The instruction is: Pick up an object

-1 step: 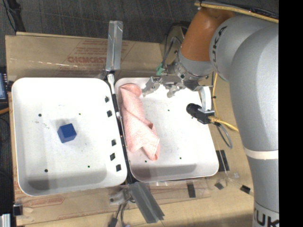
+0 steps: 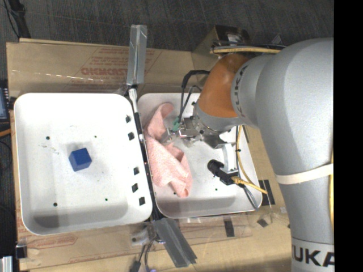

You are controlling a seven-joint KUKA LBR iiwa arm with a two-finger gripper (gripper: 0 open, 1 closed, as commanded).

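Observation:
A crumpled pink cloth (image 2: 165,152) lies along the left side of the right bin (image 2: 198,208). A small blue cube (image 2: 80,158) rests in the left bin (image 2: 34,129), left of its middle. My gripper (image 2: 177,130) hangs low over the upper part of the cloth, right at its edge, under the orange wrist band. The wrist and cabling hide the fingertips, and whether they touch the cloth is unclear.
A grey metal bar (image 2: 136,55) rises at the back along the divider between the bins, and another bar (image 2: 173,242) sticks out in front. A black connector with a yellow cable (image 2: 227,174) hangs over the right bin. Brown cardboard (image 2: 68,61) lies under both bins.

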